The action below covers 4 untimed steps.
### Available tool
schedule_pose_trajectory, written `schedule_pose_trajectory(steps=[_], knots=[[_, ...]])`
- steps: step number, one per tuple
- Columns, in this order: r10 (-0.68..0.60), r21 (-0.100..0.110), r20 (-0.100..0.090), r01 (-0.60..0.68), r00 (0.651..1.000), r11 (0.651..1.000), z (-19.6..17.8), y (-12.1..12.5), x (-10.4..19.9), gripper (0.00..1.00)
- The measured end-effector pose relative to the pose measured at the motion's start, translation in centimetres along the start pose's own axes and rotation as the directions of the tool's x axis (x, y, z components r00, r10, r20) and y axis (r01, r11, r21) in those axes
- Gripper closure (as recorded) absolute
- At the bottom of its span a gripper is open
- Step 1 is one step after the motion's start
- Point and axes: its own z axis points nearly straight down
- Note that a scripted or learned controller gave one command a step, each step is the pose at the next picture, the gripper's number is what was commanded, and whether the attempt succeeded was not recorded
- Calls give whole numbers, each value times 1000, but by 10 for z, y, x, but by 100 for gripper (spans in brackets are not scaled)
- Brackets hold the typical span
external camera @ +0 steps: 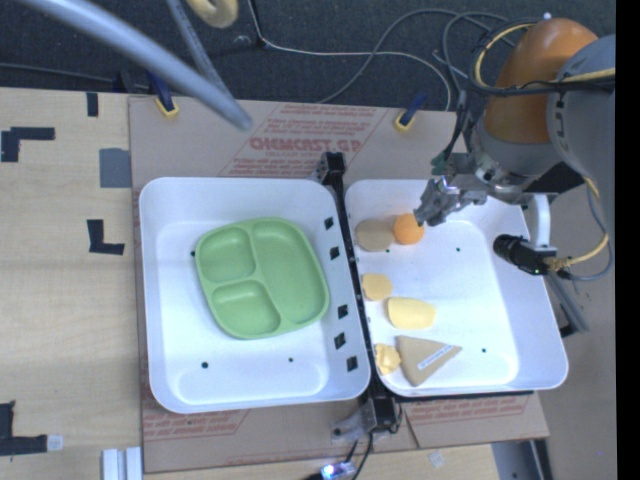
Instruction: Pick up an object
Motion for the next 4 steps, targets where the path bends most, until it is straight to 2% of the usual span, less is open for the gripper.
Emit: schedule_pose_trajectory(steps=[1,2,3,4], knots=[[-1,-4,1,1,1000,1000,-64,2,0,100],[-3,3,1,3,1000,1000,-45,-2,47,100],[-4,4,0,4,1000,1000,-39,-18,100,100],[-3,3,0,3,1000,1000,-38,-20,144,100]])
